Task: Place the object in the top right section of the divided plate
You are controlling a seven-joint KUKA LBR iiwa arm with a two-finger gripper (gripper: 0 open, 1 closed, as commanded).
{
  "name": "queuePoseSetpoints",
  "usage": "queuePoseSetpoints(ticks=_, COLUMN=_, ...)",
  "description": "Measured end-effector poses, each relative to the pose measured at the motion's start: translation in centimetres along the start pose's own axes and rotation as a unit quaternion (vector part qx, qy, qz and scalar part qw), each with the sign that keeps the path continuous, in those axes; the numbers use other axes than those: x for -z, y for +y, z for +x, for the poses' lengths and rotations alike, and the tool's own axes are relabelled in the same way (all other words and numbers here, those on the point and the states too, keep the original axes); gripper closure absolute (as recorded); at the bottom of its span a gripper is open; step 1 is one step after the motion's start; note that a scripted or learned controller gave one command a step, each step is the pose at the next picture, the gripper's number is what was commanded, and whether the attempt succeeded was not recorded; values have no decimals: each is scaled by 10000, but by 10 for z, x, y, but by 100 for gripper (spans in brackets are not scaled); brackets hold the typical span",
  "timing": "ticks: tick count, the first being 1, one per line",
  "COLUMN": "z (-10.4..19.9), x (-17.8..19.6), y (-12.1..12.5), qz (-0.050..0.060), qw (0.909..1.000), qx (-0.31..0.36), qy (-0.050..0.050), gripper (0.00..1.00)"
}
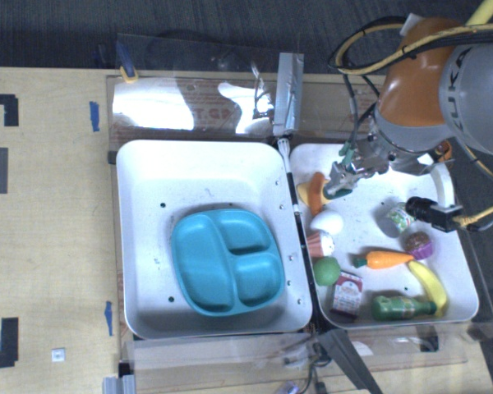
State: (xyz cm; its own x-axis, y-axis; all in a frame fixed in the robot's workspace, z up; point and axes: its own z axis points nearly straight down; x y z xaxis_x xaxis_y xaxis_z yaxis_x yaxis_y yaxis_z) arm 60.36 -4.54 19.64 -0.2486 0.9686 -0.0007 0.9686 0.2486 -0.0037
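Observation:
The blue divided plate (227,259) lies in the left white bin (148,171) with nothing in its sections. The grey arm with its orange band reaches in from the upper right. Its gripper (338,184) hangs over the upper left part of the right bin (464,290), just right of a small orange toy (315,193) lying by the bin's left wall. I see nothing held by the gripper.
The right bin holds several toy foods: a white egg (328,222), a green lime (326,269), a carrot (386,259), a banana (428,284), a green bottle (403,305), a red-and-white packet (347,292) and a purple piece (417,243). A metal divider (288,97) stands behind the bins.

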Motion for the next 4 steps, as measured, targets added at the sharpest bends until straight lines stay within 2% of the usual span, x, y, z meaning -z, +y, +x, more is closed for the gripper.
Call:
queuePoseSetpoints(ticks=1, z=12, x=-16, y=-73, qz=13, qw=9918, qx=1276, qy=20, gripper=100)
queuePoseSetpoints(ticks=2, z=12, x=-9, y=-71, qz=18, qw=9920, qx=1265, qy=22, gripper=100)
queuePoseSetpoints(ticks=3, z=-46, x=-15, y=-128, qz=7, qw=9886, qx=1508, qy=13, gripper=100)
queuePoseSetpoints(ticks=4, z=-46, x=-9, y=-126, qz=11, qw=9886, qx=1504, qy=19, gripper=100)
